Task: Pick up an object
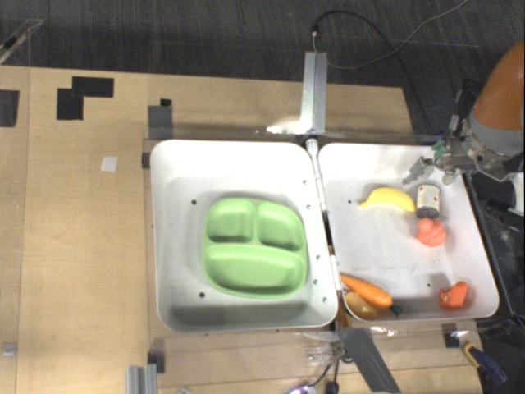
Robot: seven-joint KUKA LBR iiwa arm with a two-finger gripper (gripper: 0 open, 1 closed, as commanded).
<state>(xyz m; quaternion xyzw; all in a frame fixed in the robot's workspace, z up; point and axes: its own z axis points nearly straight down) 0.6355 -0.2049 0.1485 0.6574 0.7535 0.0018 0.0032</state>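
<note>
My gripper (426, 194) hangs over the back right part of the right bin (369, 240), below the grey wrist and orange band at the view's right edge. A yellow banana (385, 198) lies just to its left. A pink round fruit (431, 233) sits right below it, close to or touching the gripper's tip. Along the bin's front lie an orange carrot (367, 289), a tan rounded piece (359, 305) partly under the carrot, and a small red fruit (454, 295) in the front right corner. I see nothing held.
The left bin (176, 220) holds a green divided plate (254, 246) at its middle. A metal divider (321, 220) runs between the two bins. A cable crosses the dark floor behind the bench.
</note>
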